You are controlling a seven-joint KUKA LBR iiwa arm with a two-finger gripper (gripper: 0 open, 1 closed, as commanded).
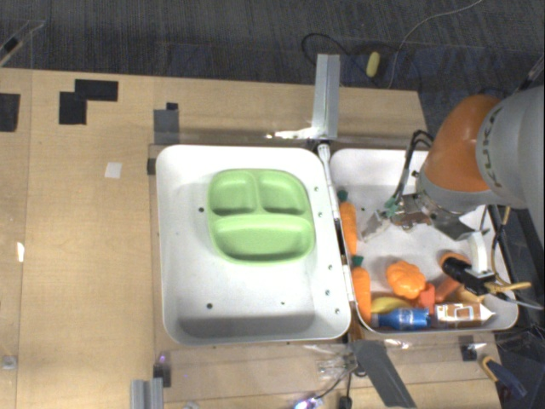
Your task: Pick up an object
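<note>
Right bin [375, 164] — gripper [375, 221] (fingers' state unclear) above-left of orange toy [405, 278]

Two shallow white plastic bins [183, 254]; one green three-compartment plastic tray [260, 214]; two long orange carrots [347, 225]; one blue bottle [404, 319]; perhaps one orange pepper [405, 278].

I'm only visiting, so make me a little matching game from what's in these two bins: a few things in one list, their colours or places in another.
Things:
1. divided plate
2. bottle
3. carrot
4. pepper

Descriptions:
A. blue, lying at the right bin's near edge
B. long and orange, along the right bin's left wall
C. green, in the left bin
D. round and orange, mid right bin

Pairs: 1-C, 2-A, 3-B, 4-D
</note>
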